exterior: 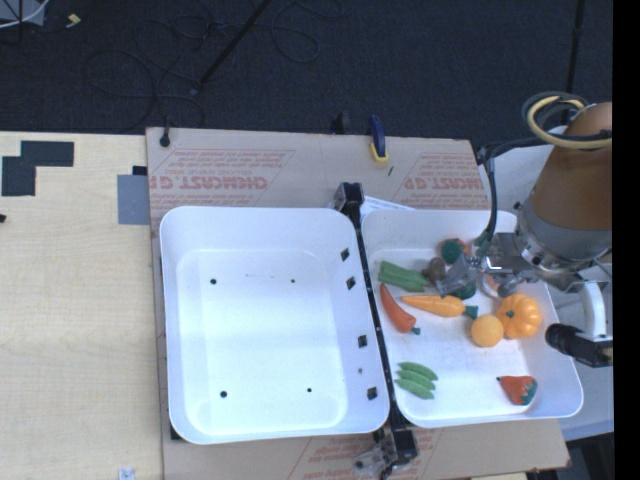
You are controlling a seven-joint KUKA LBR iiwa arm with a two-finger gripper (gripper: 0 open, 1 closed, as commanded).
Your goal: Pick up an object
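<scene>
The grey arm's claw [462, 276] is seen low in the right shallow white plastic bin [560, 403], over a cluster of toy food; its state cannot be told. Beside it lie an orange toy carrot [436, 306], a green toy pepper [400, 276], a red toy chili [396, 310], a small orange pumpkin [520, 315], an orange ball [487, 331], green pea pods [416, 379] and a red strawberry [518, 389].

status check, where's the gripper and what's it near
Gripper low in right bin, fingers hard to read. Over the orange carrot, nothing seen held. Green pepper, pumpkin crowd close.
</scene>
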